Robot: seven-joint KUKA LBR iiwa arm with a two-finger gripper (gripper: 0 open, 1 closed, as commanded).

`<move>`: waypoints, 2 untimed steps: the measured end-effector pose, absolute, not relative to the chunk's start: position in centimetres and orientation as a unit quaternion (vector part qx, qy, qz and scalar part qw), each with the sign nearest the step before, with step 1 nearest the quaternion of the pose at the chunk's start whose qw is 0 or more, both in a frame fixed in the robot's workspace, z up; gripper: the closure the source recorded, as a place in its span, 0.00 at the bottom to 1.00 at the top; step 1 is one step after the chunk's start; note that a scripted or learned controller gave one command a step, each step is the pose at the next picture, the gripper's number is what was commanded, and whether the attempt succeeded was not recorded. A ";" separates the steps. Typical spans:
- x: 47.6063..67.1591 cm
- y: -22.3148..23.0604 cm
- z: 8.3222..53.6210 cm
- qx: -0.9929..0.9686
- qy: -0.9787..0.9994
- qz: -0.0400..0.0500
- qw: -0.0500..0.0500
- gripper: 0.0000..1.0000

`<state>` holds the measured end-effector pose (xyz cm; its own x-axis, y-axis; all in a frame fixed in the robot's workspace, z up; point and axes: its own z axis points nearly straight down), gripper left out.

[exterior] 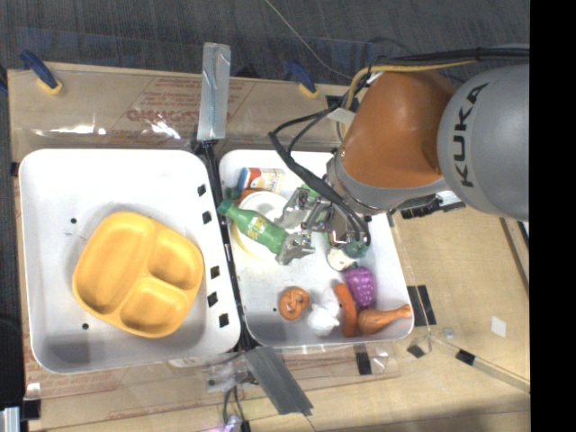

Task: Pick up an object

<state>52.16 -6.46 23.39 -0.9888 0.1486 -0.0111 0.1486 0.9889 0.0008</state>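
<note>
The right bin (396,268) holds several small items. A green bottle (254,224) lies on its side across a white bowl (255,203) near the bin's left wall. My gripper (290,232) hangs low over the bin's middle, its two metal fingers (292,211) spread open just right of the bottle's end. Nothing sits between them. Below the gripper lie purple grapes (361,284), an orange carrot (346,306), a brown drumstick (387,316) and a small orange pumpkin-like piece (292,302). The grey and orange arm covers the bin's upper right.
A yellow divided plate (137,273) lies in the left bin (54,187). A red and white can (259,179) rests at the right bin's top left. A white lump (323,318) sits beside the carrot. Black cables (297,138) loop off the wrist.
</note>
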 end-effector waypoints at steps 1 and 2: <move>56.7 -14.2 33.5 0.033 0.999 -0.002 0.005 1.00; 52.9 -10.8 23.8 0.087 0.996 0.000 -0.002 1.00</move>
